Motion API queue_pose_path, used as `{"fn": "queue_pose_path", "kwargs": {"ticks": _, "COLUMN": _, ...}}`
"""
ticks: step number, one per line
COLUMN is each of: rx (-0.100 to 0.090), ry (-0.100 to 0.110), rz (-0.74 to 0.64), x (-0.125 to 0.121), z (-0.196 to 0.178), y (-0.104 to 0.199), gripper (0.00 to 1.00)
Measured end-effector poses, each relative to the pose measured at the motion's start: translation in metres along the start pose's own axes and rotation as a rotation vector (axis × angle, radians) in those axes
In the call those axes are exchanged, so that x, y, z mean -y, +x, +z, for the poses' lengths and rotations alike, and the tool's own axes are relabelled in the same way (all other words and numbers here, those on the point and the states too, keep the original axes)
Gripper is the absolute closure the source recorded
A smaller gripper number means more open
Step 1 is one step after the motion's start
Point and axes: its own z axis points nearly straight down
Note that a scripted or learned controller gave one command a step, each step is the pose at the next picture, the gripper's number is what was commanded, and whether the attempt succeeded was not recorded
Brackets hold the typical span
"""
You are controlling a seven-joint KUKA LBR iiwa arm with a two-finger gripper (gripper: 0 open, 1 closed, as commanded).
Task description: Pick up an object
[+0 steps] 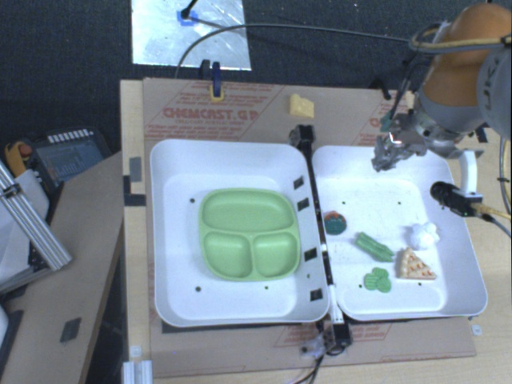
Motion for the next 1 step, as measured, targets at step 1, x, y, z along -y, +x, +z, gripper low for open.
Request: {"fn": "queue_pose_path", "kwargs": {"ticks": 1, "rx": -0.002, "ry": 0.005, "rz": -0.005, "x": 0.0050, "z": 0.0113, "y": 0.0545, "gripper": 1.00}}
